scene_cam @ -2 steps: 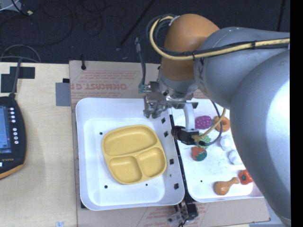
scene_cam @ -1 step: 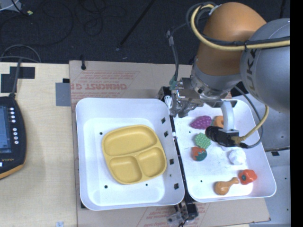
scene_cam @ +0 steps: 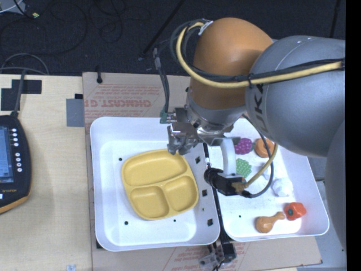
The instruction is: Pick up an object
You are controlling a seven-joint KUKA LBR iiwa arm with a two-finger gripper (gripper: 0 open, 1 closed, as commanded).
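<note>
Yellow divided plate (scene_cam: pixel 159 183) lies at centre; the end effector (scene_cam: pixel 179 143) hovers at its upper rim, grip state unclear, and should pinch this rim squarely.

A bulky grey arm (scene_cam: pixel 304 95) with a rounded orange band (scene_cam: pixel 231 49), looped by yellow and black cables (scene_cam: pixel 225 81).

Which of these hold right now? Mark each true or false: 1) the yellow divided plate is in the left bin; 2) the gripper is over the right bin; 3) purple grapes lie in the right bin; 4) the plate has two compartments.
1) True: the yellow divided plate lies in the left bin.
2) False: the gripper is at the plate's far edge, over the left bin.
3) True: the purple grapes lie in the right bin.
4) False: it has three.
</note>
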